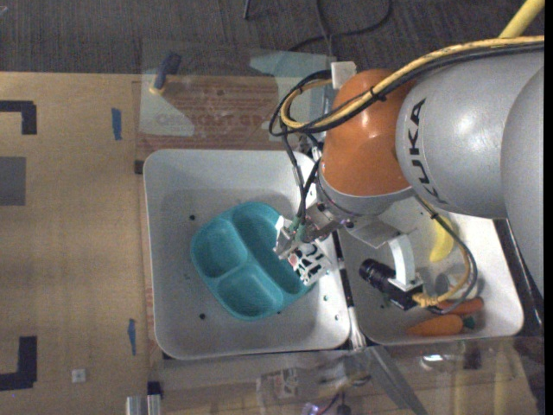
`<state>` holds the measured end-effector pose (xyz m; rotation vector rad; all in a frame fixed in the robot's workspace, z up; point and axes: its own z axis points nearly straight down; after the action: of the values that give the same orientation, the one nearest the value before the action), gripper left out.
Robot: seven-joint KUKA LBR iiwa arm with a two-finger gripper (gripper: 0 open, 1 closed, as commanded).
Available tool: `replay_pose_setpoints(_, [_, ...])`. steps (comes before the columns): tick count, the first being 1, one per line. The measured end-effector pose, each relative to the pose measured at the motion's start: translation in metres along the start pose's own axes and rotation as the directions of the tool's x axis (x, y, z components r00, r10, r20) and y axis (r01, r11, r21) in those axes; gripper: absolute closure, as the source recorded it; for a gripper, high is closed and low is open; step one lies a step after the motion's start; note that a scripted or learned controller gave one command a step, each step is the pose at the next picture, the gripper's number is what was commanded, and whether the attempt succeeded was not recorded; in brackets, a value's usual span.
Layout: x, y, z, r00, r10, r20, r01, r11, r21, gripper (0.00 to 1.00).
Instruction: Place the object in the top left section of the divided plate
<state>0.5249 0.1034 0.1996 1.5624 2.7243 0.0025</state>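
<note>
At frame centre the grey arm's pincer [301, 251], its grip state unclear, hovers over the right rim of the teal divided plate [233, 262] in the left bin [173, 197], where a release could spill outside the plate; no carried object is discernible.

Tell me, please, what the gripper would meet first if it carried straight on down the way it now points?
Most likely the teal divided plate: the gripper hangs over its right edge in the left bin. Depth is hard to judge from this slant, so it might just miss the rim.
</note>
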Motion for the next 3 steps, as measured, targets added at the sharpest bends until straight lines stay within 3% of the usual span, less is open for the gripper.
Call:
replay_pose_setpoints(1, [0.050, -0.021, -0.065, 0.997, -0.081, 0.000, 0.081, 0.997, 0.000, 1.00])
replay_pose_setpoints(3, [0.039, -0.029, -0.074, 0.996, -0.087, 0.001, 0.087, 0.996, -0.001, 1.00])
